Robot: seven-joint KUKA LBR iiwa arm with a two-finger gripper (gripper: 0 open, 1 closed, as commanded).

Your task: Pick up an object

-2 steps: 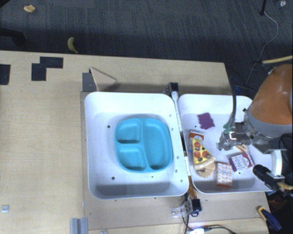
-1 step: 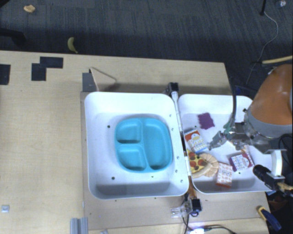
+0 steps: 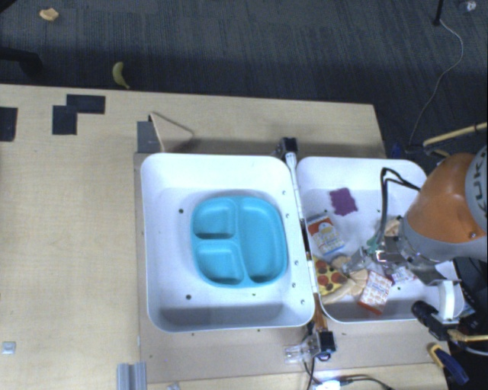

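Surface: pale wooden surface (image 3: 69,251) carried two shallow white bins side by side, with dark carpet beyond its far edge.
Near edge: a small clear clip and wires (image 3: 316,349) lay just in front of the gap between the bins.
Arm: the grey arm with its orange band (image 3: 446,202) reached in from the right over the right bin (image 3: 358,171).
Pincer: the pincer (image 3: 379,255) hung low in the right bin, among the clutter; whether it was open or closed could not be told, and nothing could be seen gripped.
Red-and-white packet: a packet (image 3: 374,292) lay near the front wall of the right bin, just beside the pincer.
Pizza-like toy: a red and yellow spotted piece (image 3: 329,278) lay at the front left of the right bin, touching a tan object (image 3: 354,283).
Small carton: a white carton with an orange print (image 3: 326,234) lay against the bin's left wall, behind the spotted piece.
Purple piece: a purple piece (image 3: 343,201) lay farther back in the right bin, apart from the others.
Left bin: the left bin (image 3: 168,228) held a blue divided tray (image 3: 238,239) with three compartments, sitting near its middle.
Far surface: black tape marks (image 3: 76,113) showed at the far left.
Carpet: a yellow banana-like item (image 3: 120,74) and a small tan item (image 3: 49,14) lay on the carpet.
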